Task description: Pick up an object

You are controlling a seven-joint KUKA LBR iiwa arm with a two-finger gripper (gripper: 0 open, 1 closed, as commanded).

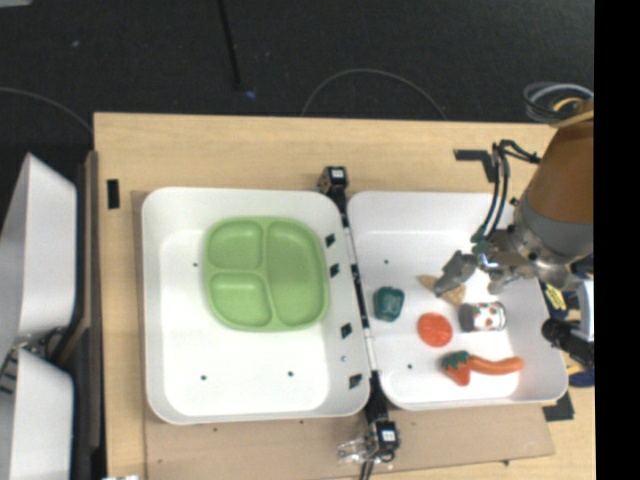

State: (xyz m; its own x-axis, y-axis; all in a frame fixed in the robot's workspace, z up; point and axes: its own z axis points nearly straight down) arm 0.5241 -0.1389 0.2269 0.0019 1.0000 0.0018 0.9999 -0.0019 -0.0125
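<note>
Two shallow bins, the left bin (170, 368) and the right bin (420, 218), look like smooth white plastic with a slight sheen. They sit on a bench (220, 148) of pale, matt wood. A divided green plate (267, 272) looks like smooth matt plastic. A teal lump (388, 303), an orange round piece (434, 330) and a carrot toy (482, 367) appear to be smooth plastic. The arm's orange band (568, 173) is glossy; its gripper (470, 273) looks like dull grey metal.

Grey arm (556, 230), orange band, black cables, metallic hand (462, 274)
</note>
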